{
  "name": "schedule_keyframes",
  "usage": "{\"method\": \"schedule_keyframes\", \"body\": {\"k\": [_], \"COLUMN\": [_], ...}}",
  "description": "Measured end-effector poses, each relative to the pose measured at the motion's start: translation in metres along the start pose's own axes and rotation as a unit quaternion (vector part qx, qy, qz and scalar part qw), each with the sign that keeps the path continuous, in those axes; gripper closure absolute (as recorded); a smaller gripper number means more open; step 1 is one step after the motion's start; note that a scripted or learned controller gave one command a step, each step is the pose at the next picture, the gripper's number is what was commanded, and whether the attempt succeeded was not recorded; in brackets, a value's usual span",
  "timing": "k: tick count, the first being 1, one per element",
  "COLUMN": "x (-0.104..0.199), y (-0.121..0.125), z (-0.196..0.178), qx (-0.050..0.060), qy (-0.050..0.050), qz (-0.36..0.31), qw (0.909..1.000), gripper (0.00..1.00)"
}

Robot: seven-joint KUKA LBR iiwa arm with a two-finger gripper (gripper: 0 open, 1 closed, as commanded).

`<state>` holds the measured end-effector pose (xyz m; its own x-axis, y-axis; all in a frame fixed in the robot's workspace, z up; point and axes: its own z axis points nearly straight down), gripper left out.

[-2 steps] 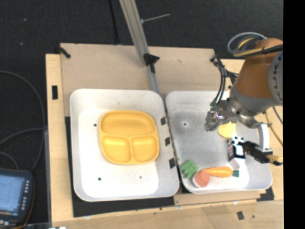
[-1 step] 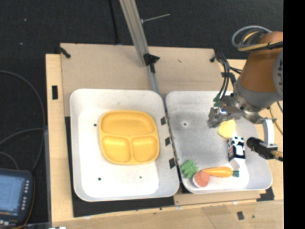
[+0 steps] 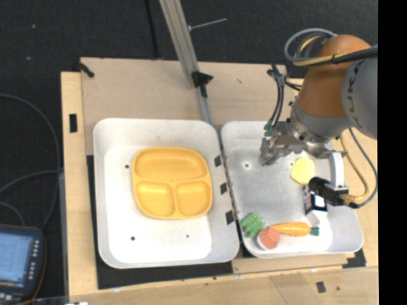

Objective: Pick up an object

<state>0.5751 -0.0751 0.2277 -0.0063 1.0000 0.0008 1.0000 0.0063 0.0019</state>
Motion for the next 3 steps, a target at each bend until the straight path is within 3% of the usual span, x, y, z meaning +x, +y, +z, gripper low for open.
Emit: {"method": "schedule_keyframes", "body": {"k": [2, 3], "x": [0.101, 0.151], "y": [0.045, 0.063], "z": [-0.001, -0.019], "qx": [0.0, -0.001], "qy": [0.0, 0.001], "qz": [0.0, -0.001], "qw": [1.0, 1.0], "gripper": [1.0, 1.0]}}
